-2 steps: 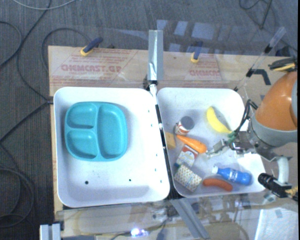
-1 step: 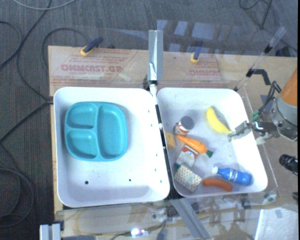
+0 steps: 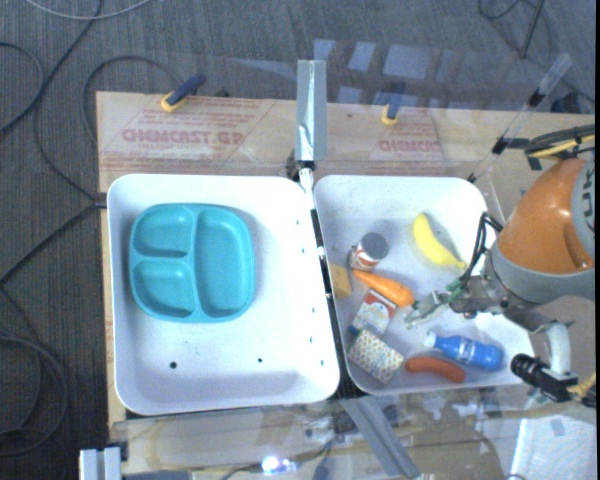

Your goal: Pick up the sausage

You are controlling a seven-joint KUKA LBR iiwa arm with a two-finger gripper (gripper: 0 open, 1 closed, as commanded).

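Two shallow white plastic bins sit side by side on the bench, glossy and round-cornered. The left bin [image 3: 140,368] carries a turquoise divided plate [image 3: 192,261], smooth, with three moulded compartments, lying toward the bin's far-left corner.

Over to the right bin [image 3: 400,193], where things are crowded. The sausage [image 3: 436,368] is a short, smooth, reddish-orange cylinder with rounded ends, lying flat near the bin's near edge, toward its near-right corner. Just beyond it lies a blue bottle [image 3: 467,350] on its side, white cap pointing toward the left. To the sausage's left, close by the near-left corner, is a small box with a speckled, patterned face [image 3: 375,355], tilted. Beyond that, a carrot [image 3: 385,288], orange and tapered, lies across the middle of the bin, a small can [image 3: 365,256] beside it with its dull grey top showing. A yellow banana [image 3: 435,241], curved and matte, lies toward the far-right part.

The gripper [image 3: 430,306] hangs over the middle of the right bin, thin metallic fingers pointing left, between carrot and bottle. Nothing sits between those fingers; how wide they stand I cannot tell. It's apart from the sausage, which rests untouched on the bin floor. Behind it, the orange band [image 3: 545,233] bulges round and shiny.
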